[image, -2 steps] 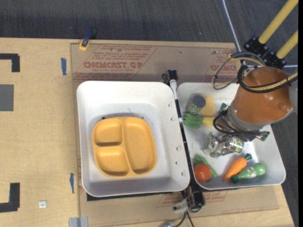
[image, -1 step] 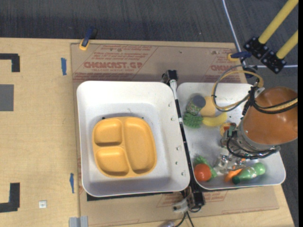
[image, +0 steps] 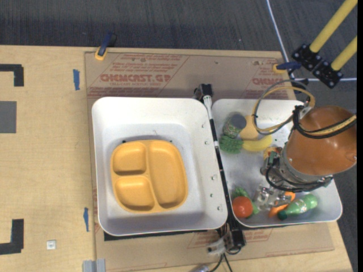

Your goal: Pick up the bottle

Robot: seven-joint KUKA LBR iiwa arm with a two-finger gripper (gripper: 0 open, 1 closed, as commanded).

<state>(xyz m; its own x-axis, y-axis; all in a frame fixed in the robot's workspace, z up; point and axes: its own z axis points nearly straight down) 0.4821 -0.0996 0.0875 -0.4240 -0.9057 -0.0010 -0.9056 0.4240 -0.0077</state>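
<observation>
The claw (image: 271, 199) hangs low in the right bin (image: 332, 215), lower right of frame; whether it grips, I cannot tell. The green bottle (image: 302, 205) lies just right, by the front wall. A tomato (image: 243, 207) crowds its left; banana (image: 256, 144) above.

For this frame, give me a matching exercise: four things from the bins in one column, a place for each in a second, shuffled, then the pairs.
Things:
1. yellow divided tray
2. green bottle
3. tomato
4. banana

Places:
A. right bin, near edge, beside the gripper
B. left bin, centre
C. right bin, far half, by the green brush-like item
D. right bin, near-left corner

Pairs: 1-B, 2-A, 3-D, 4-C
</observation>
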